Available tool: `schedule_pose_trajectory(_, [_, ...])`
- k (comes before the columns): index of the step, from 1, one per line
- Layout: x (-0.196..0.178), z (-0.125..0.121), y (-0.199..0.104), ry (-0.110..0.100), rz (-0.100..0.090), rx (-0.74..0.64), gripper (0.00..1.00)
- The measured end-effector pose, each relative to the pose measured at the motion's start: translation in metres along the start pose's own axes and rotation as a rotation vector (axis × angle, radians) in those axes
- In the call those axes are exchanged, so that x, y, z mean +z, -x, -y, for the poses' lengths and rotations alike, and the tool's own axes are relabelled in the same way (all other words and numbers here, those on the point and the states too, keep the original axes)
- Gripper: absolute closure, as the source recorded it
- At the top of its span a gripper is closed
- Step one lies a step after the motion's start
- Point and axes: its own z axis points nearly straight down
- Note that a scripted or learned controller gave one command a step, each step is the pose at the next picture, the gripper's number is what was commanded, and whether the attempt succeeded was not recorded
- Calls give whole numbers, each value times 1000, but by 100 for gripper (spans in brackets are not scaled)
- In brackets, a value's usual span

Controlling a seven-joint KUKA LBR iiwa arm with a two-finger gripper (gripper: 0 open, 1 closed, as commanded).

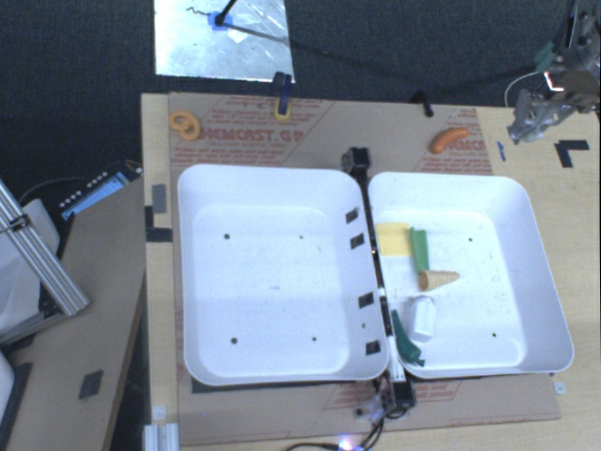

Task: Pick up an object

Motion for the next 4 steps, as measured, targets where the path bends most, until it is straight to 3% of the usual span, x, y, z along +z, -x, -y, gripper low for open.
schedule_pose_trajectory(1, [18, 8, 81, 9, 8, 18, 100])
schedule_pose_trajectory(2, [-95, 39, 77, 24, 11, 11, 100])
schedule_pose_trajectory(3, [-110, 65, 100, 14, 9, 15, 100])
schedule_pose_trajectory(4, [-108, 61, 99, 12, 8, 10, 100])
